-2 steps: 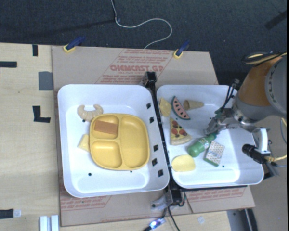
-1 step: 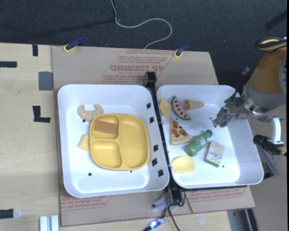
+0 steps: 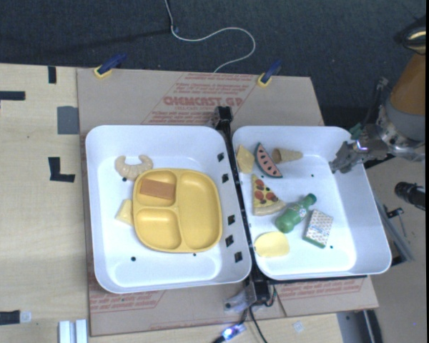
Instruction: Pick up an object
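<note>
The right bin (image 3: 369, 213) holds a watermelon slice (image 3: 267, 161), a small cone (image 3: 289, 155), a pale cheese wedge (image 3: 244, 160), a pizza slice (image 3: 265, 196), a green bottle (image 3: 294, 214), a green-and-white packet (image 3: 318, 229) and a flat yellow disc (image 3: 272, 245). My gripper (image 3: 341, 160) hangs over the right bin's upper right part, near the right wall. It is apart from every object; the cone is the closest, to its left. Nothing shows in its grasp.
The left bin (image 3: 100, 191) carries a yellow divided plate (image 3: 196, 216) with a brown toast piece (image 3: 157, 188) in one compartment. A croissant (image 3: 132, 165) and a yellow wedge (image 3: 124, 211) lie beside the plate. A black divider (image 3: 232, 191) separates the bins.
</note>
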You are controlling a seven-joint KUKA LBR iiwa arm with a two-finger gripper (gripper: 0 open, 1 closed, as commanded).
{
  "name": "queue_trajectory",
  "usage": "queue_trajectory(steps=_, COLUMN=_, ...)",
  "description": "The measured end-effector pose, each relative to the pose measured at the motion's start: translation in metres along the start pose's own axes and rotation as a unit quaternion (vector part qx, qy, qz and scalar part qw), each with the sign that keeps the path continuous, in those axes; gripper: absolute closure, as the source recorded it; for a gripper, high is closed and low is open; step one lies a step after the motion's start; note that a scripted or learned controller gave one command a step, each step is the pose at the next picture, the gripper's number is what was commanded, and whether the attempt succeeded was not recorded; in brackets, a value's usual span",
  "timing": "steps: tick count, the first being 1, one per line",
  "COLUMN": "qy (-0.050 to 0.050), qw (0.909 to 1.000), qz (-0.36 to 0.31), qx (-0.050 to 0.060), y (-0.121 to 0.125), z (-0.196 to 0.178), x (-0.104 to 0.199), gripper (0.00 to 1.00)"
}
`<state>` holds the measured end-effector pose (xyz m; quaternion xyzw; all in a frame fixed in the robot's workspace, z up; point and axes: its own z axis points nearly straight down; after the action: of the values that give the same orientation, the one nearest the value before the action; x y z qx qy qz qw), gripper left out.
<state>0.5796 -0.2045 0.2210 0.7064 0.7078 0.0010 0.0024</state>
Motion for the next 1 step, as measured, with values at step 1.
queue_trajectory(steps=1, qy=0.001, qw=1.0, qz=0.0, qx=0.002, y=0.0004, z=-0.0034, x=0.0006, gripper=1.0)
